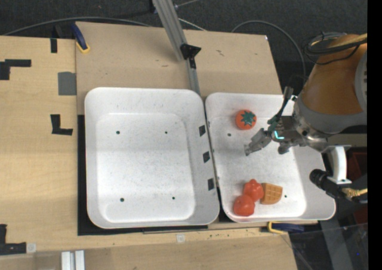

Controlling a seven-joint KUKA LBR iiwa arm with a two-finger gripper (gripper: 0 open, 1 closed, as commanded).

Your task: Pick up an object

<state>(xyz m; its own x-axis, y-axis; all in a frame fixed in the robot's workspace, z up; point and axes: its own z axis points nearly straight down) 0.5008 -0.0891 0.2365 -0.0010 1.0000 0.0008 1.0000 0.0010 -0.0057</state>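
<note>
In the right bin [298, 203] a red tomato with a green top [245, 119] lies near the far left part. Near the front edge sit a red pepper-like toy [253, 189], a round red piece [243, 205] touching it, and an orange waffle-like piece [271, 193] just to their right. My gripper [270, 144] hangs over the middle of the right bin, right of and below the tomato. Its two dark fingers [257, 143] are spread apart, open, with nothing between them.
The left bin [95, 143] sits beside the right one, joined by dark clips [206, 156]. A grey metal pole [170, 15] slants in from the top toward the bins' far joint. The arm's orange and grey body [334, 95] overhangs the right bin's right side.
</note>
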